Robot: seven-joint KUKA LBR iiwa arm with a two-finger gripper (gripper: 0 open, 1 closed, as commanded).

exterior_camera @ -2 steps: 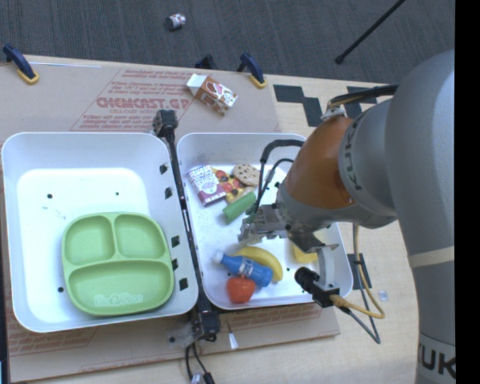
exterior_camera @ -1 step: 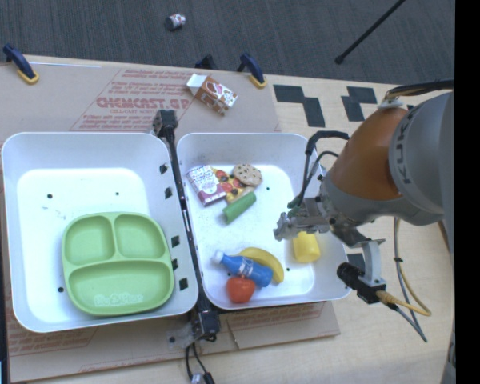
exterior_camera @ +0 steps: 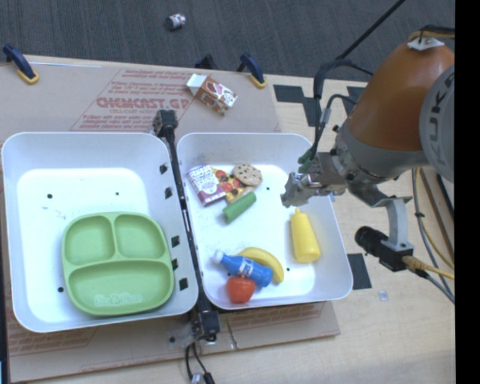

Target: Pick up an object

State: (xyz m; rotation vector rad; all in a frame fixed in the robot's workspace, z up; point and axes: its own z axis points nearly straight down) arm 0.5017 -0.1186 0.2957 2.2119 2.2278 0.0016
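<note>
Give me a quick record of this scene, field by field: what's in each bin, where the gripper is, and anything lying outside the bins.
left bin: green divided plate
right bin: yellow bottle, banana, blue bottle, red tomato, green pickle, cookie, snack packet
gripper: over the right bin's right side, just above the yellow bottle
outside the bins: small carton on cardboard behind them

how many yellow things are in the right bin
2: a yellow mustard bottle near the bin's right wall, just below the end effector, and a banana at the front beside the blue bottle.
</note>
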